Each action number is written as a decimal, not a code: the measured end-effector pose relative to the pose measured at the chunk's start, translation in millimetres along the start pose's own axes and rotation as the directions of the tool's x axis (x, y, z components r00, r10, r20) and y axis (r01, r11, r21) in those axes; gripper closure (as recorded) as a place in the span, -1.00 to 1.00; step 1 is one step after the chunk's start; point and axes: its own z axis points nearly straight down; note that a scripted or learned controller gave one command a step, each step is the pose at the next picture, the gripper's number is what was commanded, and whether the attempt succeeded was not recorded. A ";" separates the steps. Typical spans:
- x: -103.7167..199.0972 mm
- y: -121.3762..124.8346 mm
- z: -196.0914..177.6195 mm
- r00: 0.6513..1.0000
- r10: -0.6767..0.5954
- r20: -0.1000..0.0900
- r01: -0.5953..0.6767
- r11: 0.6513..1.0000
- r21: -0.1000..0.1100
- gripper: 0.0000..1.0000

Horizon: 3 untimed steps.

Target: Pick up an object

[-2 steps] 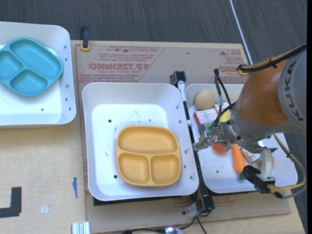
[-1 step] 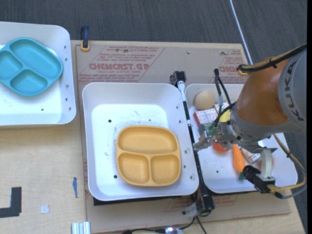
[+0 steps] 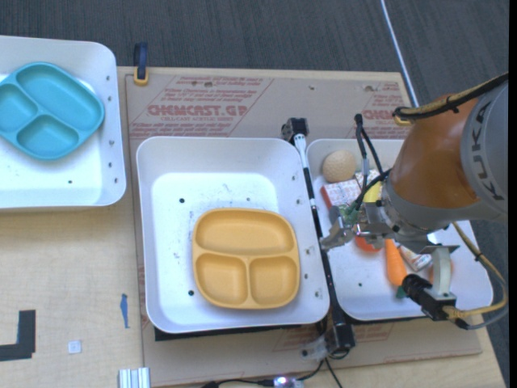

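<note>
A blue plate (image 3: 47,110) is cut off at the far left. A yellow plate (image 3: 245,258) sits toward the left bin's (image 3: 153,217) front edge. My gripper (image 3: 355,229) hangs over the right bin's (image 3: 355,293) left half, hiding much there. A carrot (image 3: 393,267) lies near its front edge.

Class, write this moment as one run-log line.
arm: over right bin | gripper: low among items | carrot: lying in bin | yellow tray: left bin | grasp: unconfirmed

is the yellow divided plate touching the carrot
Apart. The camera view shows the yellow plate lying in the left bin and the carrot in the right bin, with both bins' walls between them.
</note>
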 end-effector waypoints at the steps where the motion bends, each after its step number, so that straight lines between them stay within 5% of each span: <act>1: 0.0 0.0 0.0 1.000 0.000 0.000 0.000 1.000 0.000 -1.00; 2: -46.2 -2.9 10.4 1.000 0.002 -0.001 -0.002 1.000 0.009 -1.00; 3: -96.5 -3.9 79.7 1.000 0.003 -0.001 -0.003 1.000 0.009 -1.00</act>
